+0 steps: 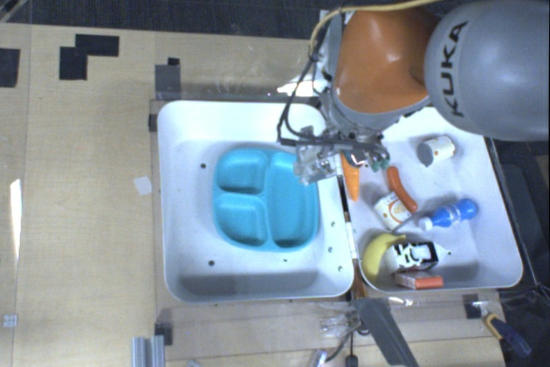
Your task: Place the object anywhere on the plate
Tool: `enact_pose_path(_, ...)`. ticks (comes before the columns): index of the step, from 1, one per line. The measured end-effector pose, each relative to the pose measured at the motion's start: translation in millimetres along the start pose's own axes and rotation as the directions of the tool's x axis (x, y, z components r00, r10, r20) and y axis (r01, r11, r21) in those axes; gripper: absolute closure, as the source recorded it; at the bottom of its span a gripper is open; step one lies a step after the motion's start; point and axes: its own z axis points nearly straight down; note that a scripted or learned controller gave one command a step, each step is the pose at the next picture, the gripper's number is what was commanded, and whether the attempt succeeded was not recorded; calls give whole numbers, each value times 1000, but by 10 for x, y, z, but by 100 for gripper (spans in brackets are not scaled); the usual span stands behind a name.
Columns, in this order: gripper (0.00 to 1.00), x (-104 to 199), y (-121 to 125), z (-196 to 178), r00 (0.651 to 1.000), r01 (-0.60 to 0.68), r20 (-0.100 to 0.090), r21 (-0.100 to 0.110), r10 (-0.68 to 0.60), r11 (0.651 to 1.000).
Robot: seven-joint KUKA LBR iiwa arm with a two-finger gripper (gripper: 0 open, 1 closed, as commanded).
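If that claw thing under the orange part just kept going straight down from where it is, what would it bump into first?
Probably the blue plate. The gripper hangs over the plate's right edge, close to the wall between the two bins, so it might catch that wall instead. Height and exact line are hard to judge from this slanted view.

The one word that can be read is "KUKA", in dark capital letters running up the rounded grey metal housing of the robot arm (490,64), beside its orange band. The small white-and-orange bottle (393,209) in the right white bin carries a label, and the small red-and-white box (418,280) at that bin's near edge has printing too, but both are too small and blurred to make out.
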Motion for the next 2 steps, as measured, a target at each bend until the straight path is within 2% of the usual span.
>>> enact_pose_path(1,100,832,345,-450,989,147,-1,1,-147,989)
enact_pose_path(2,100,519,354,-386,935,353,2,1,-353,935)
